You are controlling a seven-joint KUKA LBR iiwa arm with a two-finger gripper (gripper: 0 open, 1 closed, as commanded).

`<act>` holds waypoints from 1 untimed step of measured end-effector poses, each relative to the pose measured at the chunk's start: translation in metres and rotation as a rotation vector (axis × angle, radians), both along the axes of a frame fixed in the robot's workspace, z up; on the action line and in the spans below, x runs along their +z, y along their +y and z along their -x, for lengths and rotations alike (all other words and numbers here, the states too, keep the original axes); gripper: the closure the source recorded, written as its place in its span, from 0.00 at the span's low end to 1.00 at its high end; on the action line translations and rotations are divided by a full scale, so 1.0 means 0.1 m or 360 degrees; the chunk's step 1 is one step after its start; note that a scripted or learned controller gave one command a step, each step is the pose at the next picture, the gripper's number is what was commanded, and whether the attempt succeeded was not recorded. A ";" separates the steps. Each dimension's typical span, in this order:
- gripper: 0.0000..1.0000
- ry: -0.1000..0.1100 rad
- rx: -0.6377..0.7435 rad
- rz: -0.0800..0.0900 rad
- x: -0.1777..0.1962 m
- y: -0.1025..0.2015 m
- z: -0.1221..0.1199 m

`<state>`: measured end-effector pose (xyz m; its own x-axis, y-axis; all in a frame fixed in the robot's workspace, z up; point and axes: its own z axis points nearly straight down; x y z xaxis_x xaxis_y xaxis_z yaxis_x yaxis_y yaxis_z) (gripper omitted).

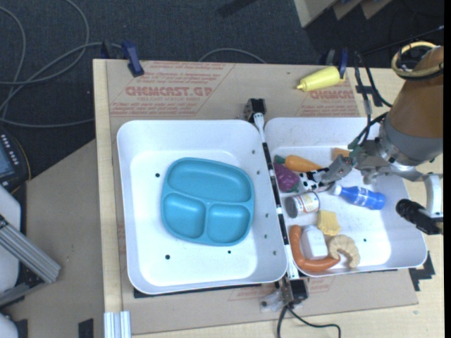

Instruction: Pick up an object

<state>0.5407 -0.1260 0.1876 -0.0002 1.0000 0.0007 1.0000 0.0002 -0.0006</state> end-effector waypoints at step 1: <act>0.00 0.0000 -0.0015 -0.0003 -1.05 -0.53 0.40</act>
<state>0.5004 -0.1786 0.0827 0.0090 1.0000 0.0028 1.0000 -0.0090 -0.0004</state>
